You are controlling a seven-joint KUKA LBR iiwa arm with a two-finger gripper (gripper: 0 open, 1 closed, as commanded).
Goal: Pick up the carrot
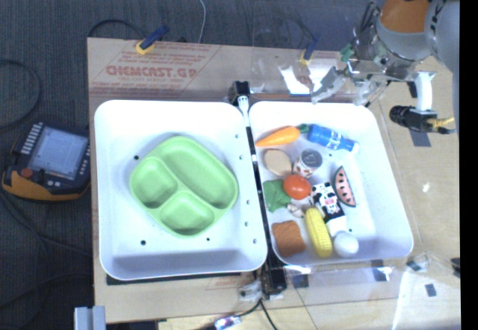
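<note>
The orange carrot (278,136) with a green top lies at the far left of the right bin (388,194), its tip pointing to the divider. My gripper (345,91) hangs over the bin's far rim, up and to the right of the carrot and well apart from it. Its fingers are spread open and hold nothing.
A blue bottle (332,138) lies right beside the carrot. Closer in are a round bread piece (278,162), a tomato (297,187), a watermelon slice (343,187), corn (319,231) and an egg (346,244). The left bin (119,246) holds a green divided plate (183,184).
</note>
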